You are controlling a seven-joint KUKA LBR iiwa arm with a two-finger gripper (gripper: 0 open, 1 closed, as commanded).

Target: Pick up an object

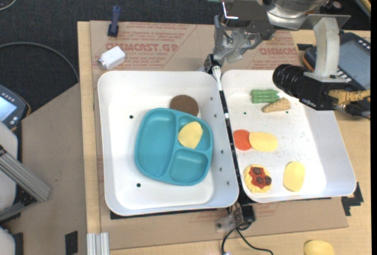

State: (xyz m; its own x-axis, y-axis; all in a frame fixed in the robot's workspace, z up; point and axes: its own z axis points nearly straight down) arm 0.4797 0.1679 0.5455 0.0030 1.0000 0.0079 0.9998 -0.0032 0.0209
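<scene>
Inside left bin, blue tray with yellow piece; brown disc beside

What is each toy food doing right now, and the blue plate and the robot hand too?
Blue divided plate: flat in the left bin, holds one yellow piece.
Yellow piece: lying in the plate's upper right compartment.
Brown disc: on the bin floor, behind the plate.
Green beans: lying in the right bin.
Mini pizza: flat, toppings up.
Gripper: above the bins' far edge, holding nothing I can see.
</scene>
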